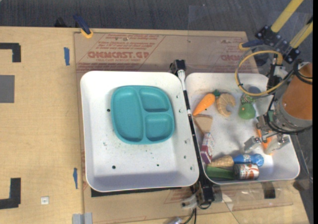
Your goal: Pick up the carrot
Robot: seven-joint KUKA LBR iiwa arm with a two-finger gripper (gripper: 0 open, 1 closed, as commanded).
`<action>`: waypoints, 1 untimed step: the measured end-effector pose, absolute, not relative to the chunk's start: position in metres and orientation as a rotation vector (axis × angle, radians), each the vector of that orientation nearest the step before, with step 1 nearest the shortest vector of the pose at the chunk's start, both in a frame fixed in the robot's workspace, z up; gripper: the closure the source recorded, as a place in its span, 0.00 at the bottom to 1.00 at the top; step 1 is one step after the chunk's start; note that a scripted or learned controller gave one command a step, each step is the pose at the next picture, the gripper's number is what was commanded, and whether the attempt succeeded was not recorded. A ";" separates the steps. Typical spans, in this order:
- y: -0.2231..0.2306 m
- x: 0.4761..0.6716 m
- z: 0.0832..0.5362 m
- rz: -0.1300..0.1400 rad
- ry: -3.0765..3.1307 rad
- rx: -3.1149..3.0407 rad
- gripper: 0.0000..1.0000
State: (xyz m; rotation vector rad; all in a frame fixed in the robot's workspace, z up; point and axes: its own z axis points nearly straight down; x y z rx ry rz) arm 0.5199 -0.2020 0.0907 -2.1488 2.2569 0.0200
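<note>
Your carrot [204, 103] lies in the right bin [293, 168], in its far-left part, near the wall shared with the left bin [94, 133]. It rests at a slant, green top toward the far side, orange tip toward the left wall. Nothing lies on it.

Just to its right sits a tan, bread-like piece [226, 104], close or touching; you cannot tell which. Just nearer than the carrot's tip is a beige wedge [203, 123]. Farther right, a green round fruit [246, 111].

Along the near edge you have a crowded row: a wrapped packet [206, 147], a corn cob [222, 161], a dark green vegetable [217, 172], a blue item [249, 159] and a can [246, 171].

Your gripper [266, 140] hangs over the right-hand middle of this bin, well apart from the carrot. Whether its fingers are wide or narrow, you cannot tell; something small and orange shows at them.

The left bin carries a teal divided plate [142, 114].
</note>
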 end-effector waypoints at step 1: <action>-0.204 0.523 0.091 0.022 2.336 -2.060 0.00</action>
